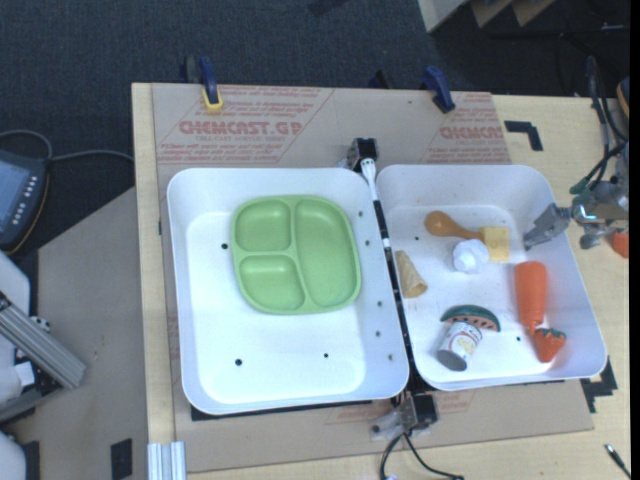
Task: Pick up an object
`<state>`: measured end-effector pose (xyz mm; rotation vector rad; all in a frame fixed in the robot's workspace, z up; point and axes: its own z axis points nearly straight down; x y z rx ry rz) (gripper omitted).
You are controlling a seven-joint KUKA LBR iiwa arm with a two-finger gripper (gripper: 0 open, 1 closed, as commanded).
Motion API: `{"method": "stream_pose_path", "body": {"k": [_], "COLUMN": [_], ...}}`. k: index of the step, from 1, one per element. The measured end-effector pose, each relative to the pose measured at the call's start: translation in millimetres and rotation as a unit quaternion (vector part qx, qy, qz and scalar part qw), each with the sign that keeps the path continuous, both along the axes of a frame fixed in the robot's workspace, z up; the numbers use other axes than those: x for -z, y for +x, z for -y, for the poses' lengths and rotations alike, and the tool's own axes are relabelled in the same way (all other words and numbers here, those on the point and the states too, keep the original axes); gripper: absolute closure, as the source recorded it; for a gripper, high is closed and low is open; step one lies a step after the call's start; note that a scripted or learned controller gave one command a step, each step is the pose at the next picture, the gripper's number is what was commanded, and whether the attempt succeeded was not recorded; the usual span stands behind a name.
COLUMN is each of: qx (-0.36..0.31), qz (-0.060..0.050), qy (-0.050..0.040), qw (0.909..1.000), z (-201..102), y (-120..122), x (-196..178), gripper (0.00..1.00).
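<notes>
Gripper (548,226) sits at the right rim of the right bin (566,273), its grey fingers pointing in over the bin's upper right part; whether it is released or clenched cannot be told at this size, and nothing shows between its tips. No object is lifted. Nearest to the tool, just to its left, lies a small yellow block (496,242), with a white ball (468,258) touching the block's lower left side. Beyond these, further left, a tan wooden spoon (447,225) lies flat on the bin floor. Below the tool, close to the right wall, an orange carrot (531,288) lies lengthwise, with a red strawberry-like piece (548,342) at its lower end. Down and to the left of the tool, a watermelon slice (471,317) rests just above a small tipped can (458,346). A beige cone (410,274) lies against the bin's left wall, well apart from the tool. Across the divide, farthest from the tool, the left bin (210,338) bears a green divided plate (296,254) in its upper half.
</notes>
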<state>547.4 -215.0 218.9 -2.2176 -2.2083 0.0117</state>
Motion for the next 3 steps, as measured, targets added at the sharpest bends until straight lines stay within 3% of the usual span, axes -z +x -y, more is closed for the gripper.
{"method": "stream_pose_path", "body": {"k": [1, 3], "qx": [-0.002, -0.002], "qz": [0.007, 0.004], "qy": [-0.0019, -0.0002], "qw": [1.0000, 1.0000], "z": [-0.7, -4.8], "y": [3.0, -8.6], "x": [-8.1, 84.4], "gripper": [0.00, 0.00]}}
